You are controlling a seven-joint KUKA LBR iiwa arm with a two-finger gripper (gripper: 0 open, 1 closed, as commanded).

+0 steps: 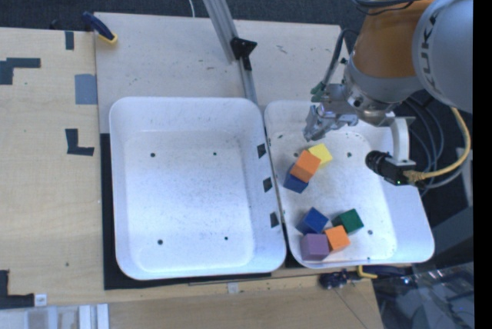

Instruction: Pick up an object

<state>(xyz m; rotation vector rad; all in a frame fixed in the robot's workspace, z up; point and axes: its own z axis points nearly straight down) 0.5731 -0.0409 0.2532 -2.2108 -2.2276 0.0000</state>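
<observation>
Three blocks, yellow (321, 154), orange (307, 164) and blue (295, 182), sit touching in the right bin (400, 239) just below the gripper (318, 129), grip state unreadable; crowding risks a glancing miss.

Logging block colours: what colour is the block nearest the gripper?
Yellow, seen in the camera view, just below the gripper in the right bin.

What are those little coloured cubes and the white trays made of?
The cubes, like the orange one, look like painted wood or foam: flat matte colour, crisp edges. I can't tell which. The right bin and left bin look like moulded plastic: smooth, rounded rims, scuffed.
</observation>
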